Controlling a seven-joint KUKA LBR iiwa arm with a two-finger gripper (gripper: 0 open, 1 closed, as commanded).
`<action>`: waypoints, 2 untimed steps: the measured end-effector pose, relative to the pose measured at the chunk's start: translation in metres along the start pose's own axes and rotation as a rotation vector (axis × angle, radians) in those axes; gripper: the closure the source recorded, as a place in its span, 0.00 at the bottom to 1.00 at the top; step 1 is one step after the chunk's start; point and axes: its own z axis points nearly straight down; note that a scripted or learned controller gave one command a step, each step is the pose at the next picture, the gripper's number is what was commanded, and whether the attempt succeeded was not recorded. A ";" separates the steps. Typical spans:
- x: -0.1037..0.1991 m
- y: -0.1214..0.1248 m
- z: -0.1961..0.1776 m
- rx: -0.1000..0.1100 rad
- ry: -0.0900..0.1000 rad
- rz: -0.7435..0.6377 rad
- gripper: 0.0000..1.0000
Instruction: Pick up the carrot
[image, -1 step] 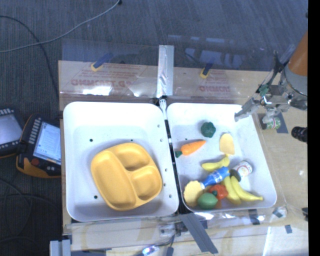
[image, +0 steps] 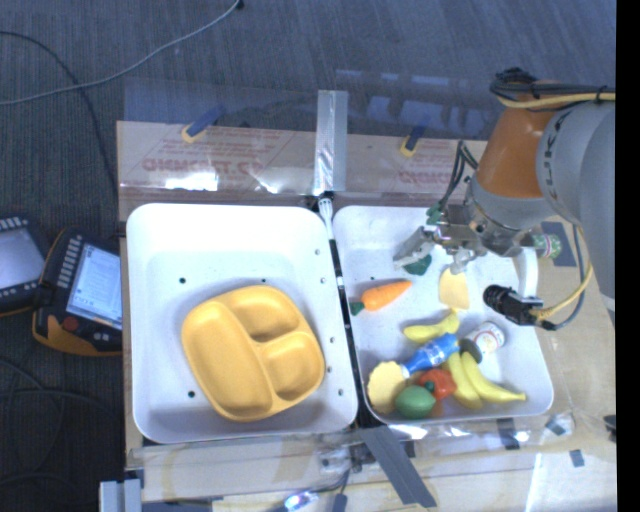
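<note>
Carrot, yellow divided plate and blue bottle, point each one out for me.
carrot (image: 385, 295), camera view, middle of its orange body.
yellow divided plate (image: 215, 375), camera view, its left rim.
blue bottle (image: 435, 353), camera view, middle of its body.

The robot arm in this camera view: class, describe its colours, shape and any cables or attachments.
The rounded grey robot arm has an orange band above the wrist. Below it sits a two-finger metal gripper with pale silver fingers. A yellow cable loops down to a small black cylindrical attachment, and thin dark wires run beside the band.
</note>
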 end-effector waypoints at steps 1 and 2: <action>0.023 -0.011 0.079 -0.011 0.001 0.225 0.00; 0.024 -0.009 0.069 -0.015 0.003 0.224 1.00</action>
